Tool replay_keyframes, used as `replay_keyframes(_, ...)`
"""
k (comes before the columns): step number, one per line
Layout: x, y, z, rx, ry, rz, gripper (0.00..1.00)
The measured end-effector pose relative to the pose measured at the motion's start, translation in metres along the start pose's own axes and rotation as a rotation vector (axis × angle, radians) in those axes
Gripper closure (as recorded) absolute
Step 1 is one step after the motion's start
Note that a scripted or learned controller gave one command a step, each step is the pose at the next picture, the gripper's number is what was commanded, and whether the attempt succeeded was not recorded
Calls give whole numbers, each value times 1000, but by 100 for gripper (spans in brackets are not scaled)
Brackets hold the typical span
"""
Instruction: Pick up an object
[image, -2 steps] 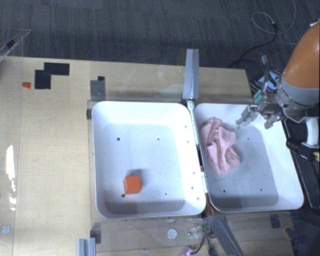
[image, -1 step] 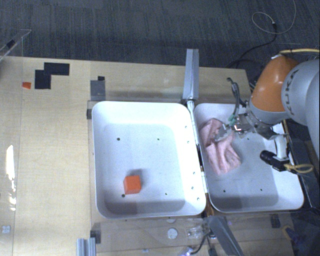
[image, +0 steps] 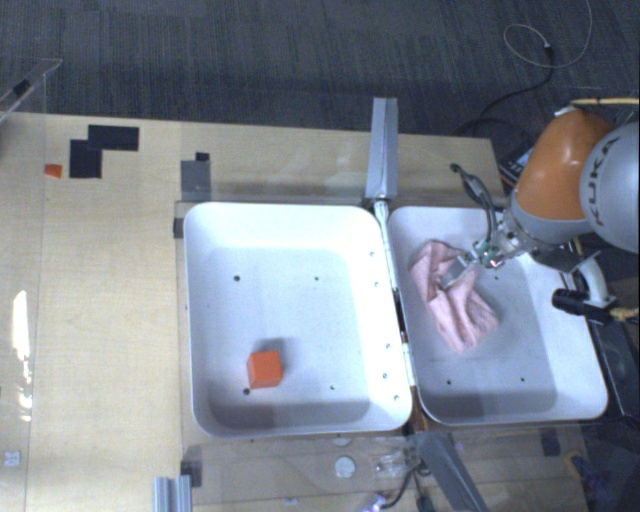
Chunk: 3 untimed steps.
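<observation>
Camera view: two shallow white bins side by side on the desk (image: 100, 330); the left bin (image: 290, 225) holds an orange block (image: 265, 369) near its front left corner; the right bin (image: 580, 395) holds a crumpled pink cloth (image: 455, 300) toward its back left; the gripper (image: 470, 268) is low over the cloth's upper part, touching or just above it; whether it is open, closed or gripping the cloth cannot be told, its tip being small and blurred; the arm (image: 570, 180) is cut off at the right edge.
</observation>
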<state>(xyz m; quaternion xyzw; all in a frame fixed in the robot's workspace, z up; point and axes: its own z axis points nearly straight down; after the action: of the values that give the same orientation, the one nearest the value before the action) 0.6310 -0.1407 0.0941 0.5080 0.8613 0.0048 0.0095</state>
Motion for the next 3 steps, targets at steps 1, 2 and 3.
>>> replay_keyframes(1,0,4,-13,-8,-3,-2,100)
replay_keyframes(2,19,54,-129,8,4,136,100)
replay_keyframes(3,27,62,-115,12,7,85,100)
